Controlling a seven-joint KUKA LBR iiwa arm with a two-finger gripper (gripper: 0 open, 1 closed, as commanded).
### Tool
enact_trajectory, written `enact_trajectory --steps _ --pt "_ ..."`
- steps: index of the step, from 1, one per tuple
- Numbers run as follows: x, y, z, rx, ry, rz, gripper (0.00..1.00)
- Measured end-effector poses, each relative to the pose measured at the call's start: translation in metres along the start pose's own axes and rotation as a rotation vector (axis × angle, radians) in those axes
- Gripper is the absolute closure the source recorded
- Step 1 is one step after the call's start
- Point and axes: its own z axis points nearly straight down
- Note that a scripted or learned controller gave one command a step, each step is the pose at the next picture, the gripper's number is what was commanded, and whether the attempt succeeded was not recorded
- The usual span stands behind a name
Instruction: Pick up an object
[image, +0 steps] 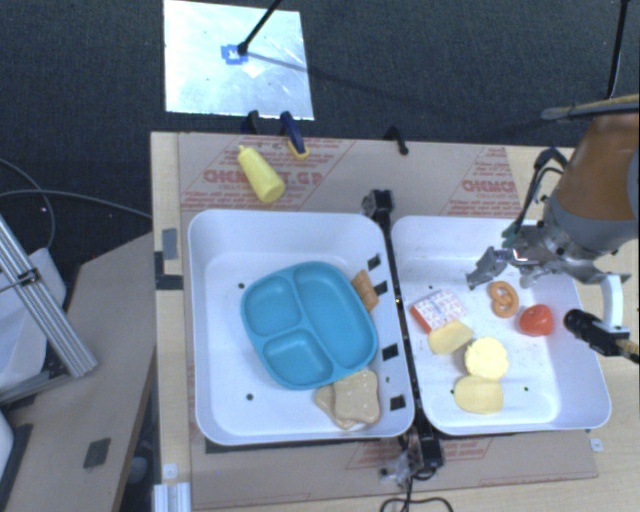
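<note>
Cardboard-topped bench (330, 160) — two white bins (215, 300), yellow bottle (260, 173)

Two bins side by side on the bench. Left bin (215, 300): divided tray (308, 322) at centre, bread slice (350, 400) at its near edge, cracker (364, 291) at its right. Right bin (580, 400): pretzel (503, 297) left of tomato (536, 319); box (436, 309) left of both; three rounded pieces nearer. Bottle (260, 172) lies behind the left bin.
</note>
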Motion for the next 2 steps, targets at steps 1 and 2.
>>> enact_trajectory --steps 1,2 --pt "-0.043 -0.058 0.028 0.005 0.000 0.007 0.00" --pt "-0.061 -0.090 0.088 0.006 0.001 0.006 0.00"
